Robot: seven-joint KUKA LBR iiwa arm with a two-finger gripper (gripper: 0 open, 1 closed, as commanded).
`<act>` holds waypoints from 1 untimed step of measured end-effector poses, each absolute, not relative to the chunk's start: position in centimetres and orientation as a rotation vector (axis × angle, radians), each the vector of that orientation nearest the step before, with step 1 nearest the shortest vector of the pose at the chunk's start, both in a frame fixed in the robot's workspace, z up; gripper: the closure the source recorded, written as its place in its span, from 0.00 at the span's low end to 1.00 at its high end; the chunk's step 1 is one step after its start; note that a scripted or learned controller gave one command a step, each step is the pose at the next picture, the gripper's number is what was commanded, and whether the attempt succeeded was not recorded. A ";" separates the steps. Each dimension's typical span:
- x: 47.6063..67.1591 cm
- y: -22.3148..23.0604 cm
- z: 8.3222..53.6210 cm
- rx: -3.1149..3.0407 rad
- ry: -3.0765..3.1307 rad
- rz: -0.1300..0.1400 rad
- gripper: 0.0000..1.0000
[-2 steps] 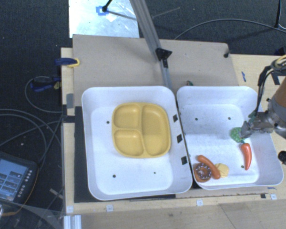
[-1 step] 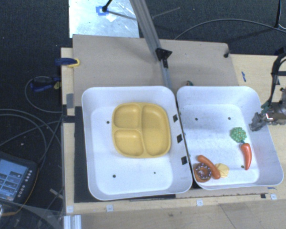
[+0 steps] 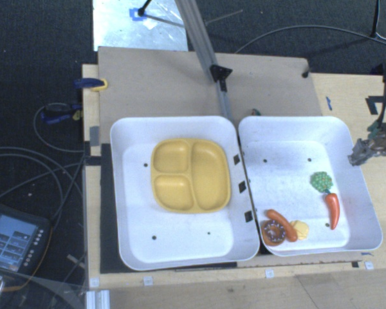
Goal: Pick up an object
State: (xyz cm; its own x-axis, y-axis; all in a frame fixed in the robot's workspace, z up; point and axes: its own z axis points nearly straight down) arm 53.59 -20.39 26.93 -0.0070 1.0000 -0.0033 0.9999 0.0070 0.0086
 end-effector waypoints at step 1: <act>52.0 -15.1 25.9 2.210 2.232 0.003 1.00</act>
